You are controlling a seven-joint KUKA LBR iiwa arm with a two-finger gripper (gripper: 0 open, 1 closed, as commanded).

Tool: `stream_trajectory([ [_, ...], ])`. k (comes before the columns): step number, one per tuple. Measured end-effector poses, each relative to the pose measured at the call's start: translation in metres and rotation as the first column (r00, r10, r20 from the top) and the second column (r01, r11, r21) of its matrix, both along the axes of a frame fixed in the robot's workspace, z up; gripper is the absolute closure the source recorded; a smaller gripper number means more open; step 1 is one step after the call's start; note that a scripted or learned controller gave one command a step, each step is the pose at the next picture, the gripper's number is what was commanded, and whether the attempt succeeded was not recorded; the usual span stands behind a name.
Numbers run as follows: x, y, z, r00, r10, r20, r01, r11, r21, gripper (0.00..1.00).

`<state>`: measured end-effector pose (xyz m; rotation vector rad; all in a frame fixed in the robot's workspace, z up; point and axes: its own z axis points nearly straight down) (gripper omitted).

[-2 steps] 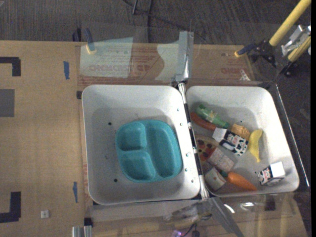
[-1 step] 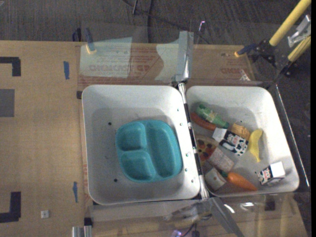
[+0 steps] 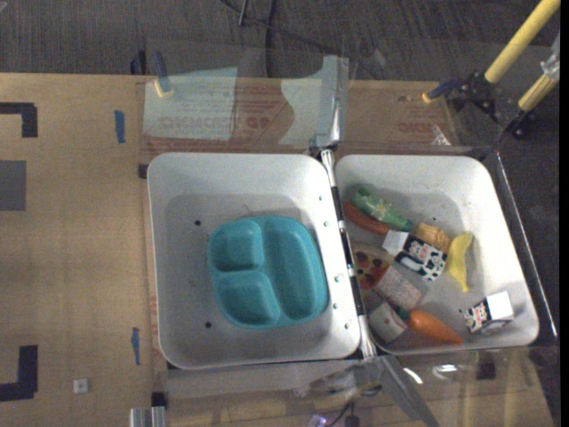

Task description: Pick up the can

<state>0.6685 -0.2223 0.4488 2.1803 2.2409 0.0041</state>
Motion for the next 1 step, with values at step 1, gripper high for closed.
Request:
stream_trajectory([
  [1, -0.0354, -0.0008, -0.1022, 0.996, 0.087, -0.011, -0.087, 0.996, 0.007, 1.00],
])
